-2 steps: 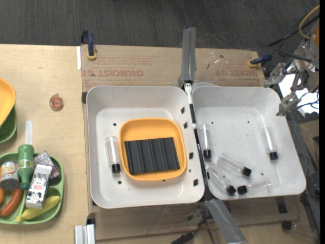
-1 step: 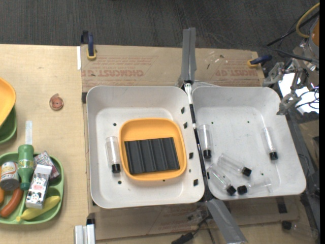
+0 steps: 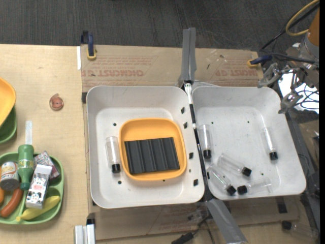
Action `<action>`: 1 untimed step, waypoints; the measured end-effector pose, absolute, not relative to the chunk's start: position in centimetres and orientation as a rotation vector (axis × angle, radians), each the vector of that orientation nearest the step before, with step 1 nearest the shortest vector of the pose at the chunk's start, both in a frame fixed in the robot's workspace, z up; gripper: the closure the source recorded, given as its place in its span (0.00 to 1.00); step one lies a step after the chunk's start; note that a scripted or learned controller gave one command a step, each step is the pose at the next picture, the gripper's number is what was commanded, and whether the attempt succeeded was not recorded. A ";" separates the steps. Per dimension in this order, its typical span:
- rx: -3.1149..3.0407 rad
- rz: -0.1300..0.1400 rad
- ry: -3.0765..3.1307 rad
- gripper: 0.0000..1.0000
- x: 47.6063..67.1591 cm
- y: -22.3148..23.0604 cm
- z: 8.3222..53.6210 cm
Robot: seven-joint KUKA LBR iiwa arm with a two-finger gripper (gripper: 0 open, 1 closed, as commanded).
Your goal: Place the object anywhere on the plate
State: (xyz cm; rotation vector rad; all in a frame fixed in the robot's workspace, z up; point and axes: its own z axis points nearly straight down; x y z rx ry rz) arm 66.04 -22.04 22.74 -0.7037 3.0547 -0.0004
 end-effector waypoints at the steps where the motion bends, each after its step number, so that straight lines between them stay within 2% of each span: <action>1: -0.767 -0.002 3.039 0.00 66.1 -22.0 23.6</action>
